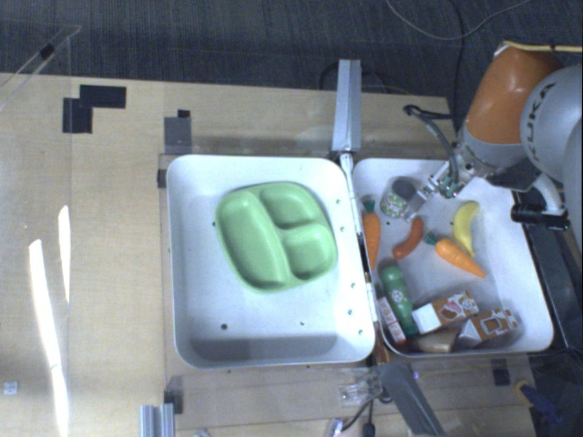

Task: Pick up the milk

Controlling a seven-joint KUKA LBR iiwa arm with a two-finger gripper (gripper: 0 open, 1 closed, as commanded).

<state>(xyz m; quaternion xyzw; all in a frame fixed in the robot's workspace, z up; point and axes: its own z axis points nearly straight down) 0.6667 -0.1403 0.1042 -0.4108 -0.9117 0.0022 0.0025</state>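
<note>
Right now the milk (455,310) lies in the right bin (537,335); fingers' (444,182) state unclear

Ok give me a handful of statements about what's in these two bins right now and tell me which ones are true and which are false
1. The green divided tray lies in the left bin. True.
2. The banana lies in the left bin. False: it lies in the right bin, near the far side.
3. The end effector hangs over the far part of the right bin. True.
4. The end effector holds the milk carton. False: the carton lies at the near side of the right bin, apart from the end effector.
5. The green bottle stands inside the green divided tray. False: it lies in the right bin, near the dividing wall.
</note>
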